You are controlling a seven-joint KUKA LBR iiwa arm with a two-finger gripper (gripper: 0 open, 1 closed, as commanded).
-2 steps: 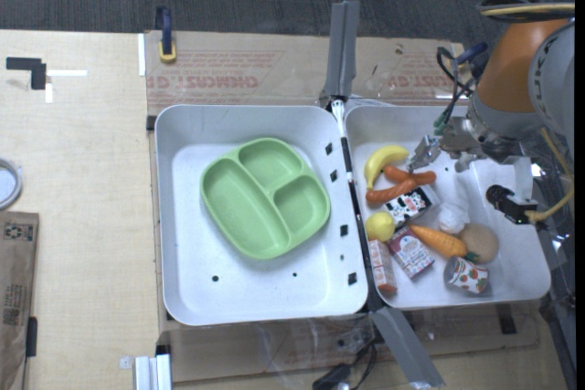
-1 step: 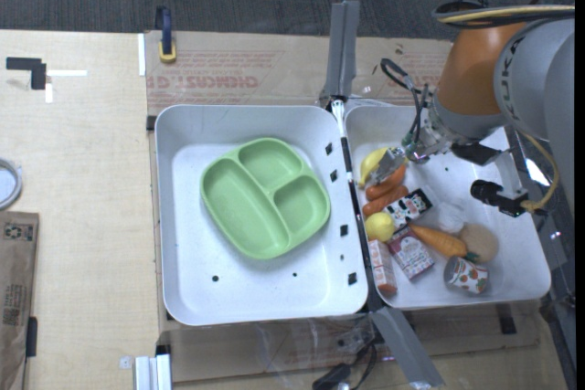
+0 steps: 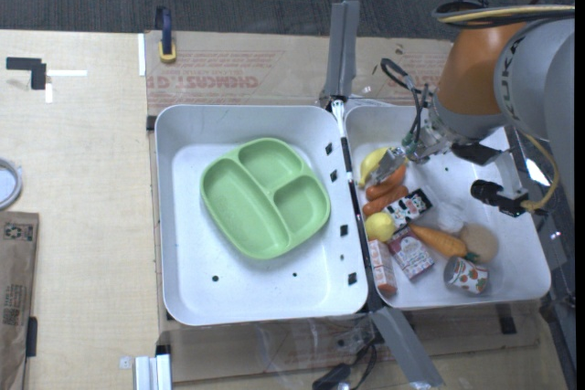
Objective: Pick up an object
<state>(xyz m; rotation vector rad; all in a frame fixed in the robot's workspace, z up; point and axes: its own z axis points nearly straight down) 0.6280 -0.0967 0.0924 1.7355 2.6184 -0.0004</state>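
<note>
A: How is the grey arm with the orange band posed?

B: It comes in from the right, upper corner, bending down over the right white bin. Its wrist hangs above the bin's far left part.

A: And the gripper?

B: It sits low at the yellow banana, touching or just above it. I cannot tell how wide it stands or whether it has hold of anything.

A: What else lies there?

B: An orange carrot just below the banana, a yellow lemon, a second orange carrot, a small black-and-white carton, a red-and-white box, a printed can and a tan round thing.

A: The left white bin?

B: A pale green divided plastic plate lies in its middle.
</note>
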